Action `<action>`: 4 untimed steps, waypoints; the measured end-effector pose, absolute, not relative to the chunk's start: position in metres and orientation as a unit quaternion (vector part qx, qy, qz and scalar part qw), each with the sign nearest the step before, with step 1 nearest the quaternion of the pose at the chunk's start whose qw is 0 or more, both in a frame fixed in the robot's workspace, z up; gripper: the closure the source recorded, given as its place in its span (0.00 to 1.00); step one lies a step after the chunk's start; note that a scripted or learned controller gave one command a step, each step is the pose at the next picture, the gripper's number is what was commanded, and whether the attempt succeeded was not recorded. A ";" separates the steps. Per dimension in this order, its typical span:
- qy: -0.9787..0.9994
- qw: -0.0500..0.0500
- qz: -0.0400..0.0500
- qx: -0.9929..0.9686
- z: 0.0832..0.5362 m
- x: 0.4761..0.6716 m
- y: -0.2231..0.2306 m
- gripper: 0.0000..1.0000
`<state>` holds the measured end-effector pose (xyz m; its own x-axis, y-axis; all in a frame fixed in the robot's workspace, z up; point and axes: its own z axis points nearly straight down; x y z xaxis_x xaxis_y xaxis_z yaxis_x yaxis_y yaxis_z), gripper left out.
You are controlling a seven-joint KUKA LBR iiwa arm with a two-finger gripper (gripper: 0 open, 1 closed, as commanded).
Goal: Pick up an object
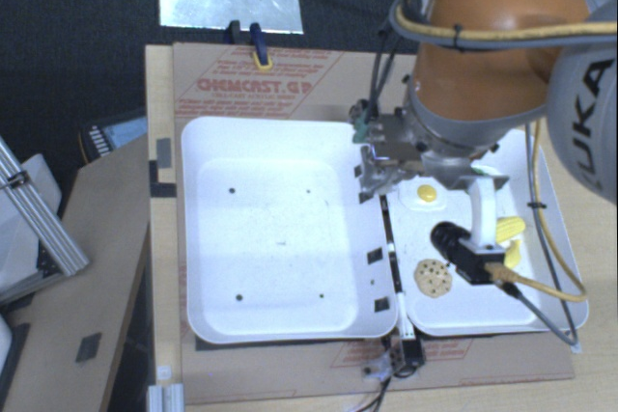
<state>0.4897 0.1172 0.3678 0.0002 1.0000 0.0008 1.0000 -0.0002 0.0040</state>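
Claw (373, 178) hangs low over the seam between the 2 bins, under the arm's orange wrist, at the near-left corner of the right bin. Its own body hides the tip, so I cannot tell how far open it is, and nothing shows in its hold. Leftmost, the left bin (270, 236) shows a bare white floor. The right bin (462, 312) carries 3 candidates: a fried-egg toy (425, 195) just beside the claw, a cookie (434, 278) nearer the front, and a yellow piece (510, 231) further right. Judging by this, the pick is not yet done. Closing on an item and lifting it are both left, and the egg looks the likeliest target.
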 end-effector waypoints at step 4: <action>0.705 -0.002 -0.004 0.709 0.332 0.485 0.047 1.00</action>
